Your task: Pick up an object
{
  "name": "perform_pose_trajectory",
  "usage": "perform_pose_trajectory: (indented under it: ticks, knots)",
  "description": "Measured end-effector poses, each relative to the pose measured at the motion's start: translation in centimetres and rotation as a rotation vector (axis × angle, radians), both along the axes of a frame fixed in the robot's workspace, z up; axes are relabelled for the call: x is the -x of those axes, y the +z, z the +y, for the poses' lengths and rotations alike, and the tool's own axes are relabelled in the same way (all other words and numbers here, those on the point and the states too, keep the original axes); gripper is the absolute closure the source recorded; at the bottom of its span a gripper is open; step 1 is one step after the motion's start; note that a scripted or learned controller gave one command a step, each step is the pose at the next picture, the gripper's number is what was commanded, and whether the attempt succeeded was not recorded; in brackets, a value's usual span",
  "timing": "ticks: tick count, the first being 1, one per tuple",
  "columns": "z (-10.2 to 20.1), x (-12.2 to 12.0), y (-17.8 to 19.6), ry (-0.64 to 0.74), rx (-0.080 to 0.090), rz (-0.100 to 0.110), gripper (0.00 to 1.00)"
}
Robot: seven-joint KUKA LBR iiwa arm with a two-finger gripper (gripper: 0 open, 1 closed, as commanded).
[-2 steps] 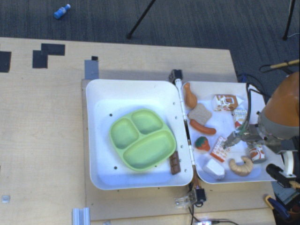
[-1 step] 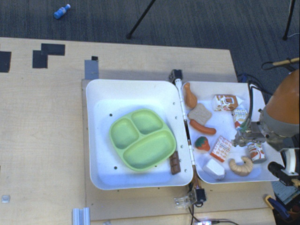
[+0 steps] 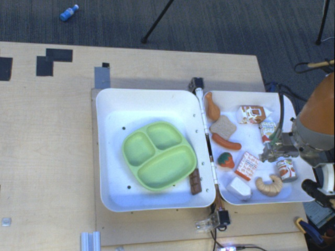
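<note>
Down at the near edge of the worktop (image 3: pixel 47 182) a small clip-like fitting (image 3: pixel 214 222) with wires sits just below where the two bins meet. Above it, the left bin (image 3: pixel 104 156) holds a lime-green divided plate (image 3: pixel 159 155), smooth moulded plastic with three hollows, and a dark brown bar (image 3: pixel 195 182) lies at its right edge against the bin wall. All the likely pickings are in the right bin (image 3: pixel 230 97): an orange-brown drumstick shape (image 3: pixel 212 107), a rough tan slice like bread (image 3: pixel 223 126), a glossy red sausage (image 3: pixel 226 141), a round red-and-green piece (image 3: pixel 225 160), a flat printed packet (image 3: pixel 247 166), a white block (image 3: pixel 239 187), a curled pale croissant (image 3: pixel 270 185), a printed carton (image 3: pixel 252 114) and a small can (image 3: pixel 285 169). The gripper (image 3: pixel 273 151) hangs low over the right half of this bin, between the packet and the can. I cannot tell how its fingers are set from here, and I see nothing caught in them. My guess is that the arm is at the reaching stage, with no object lifted yet. Next it needs to settle squarely over one item; the toys lie close together, so a neighbour could get nudged
</note>
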State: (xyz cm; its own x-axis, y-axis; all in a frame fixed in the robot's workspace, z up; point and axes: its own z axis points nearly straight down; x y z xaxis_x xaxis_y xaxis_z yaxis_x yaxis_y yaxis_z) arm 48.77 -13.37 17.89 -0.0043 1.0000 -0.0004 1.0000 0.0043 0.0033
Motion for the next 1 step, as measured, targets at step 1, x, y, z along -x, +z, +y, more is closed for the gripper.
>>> perform_pose_trajectory:
  ticks: [1]
  knots:
    - [5.68, -0.02, 3.13, 0.001, -0.001, 0.0, 1.0]
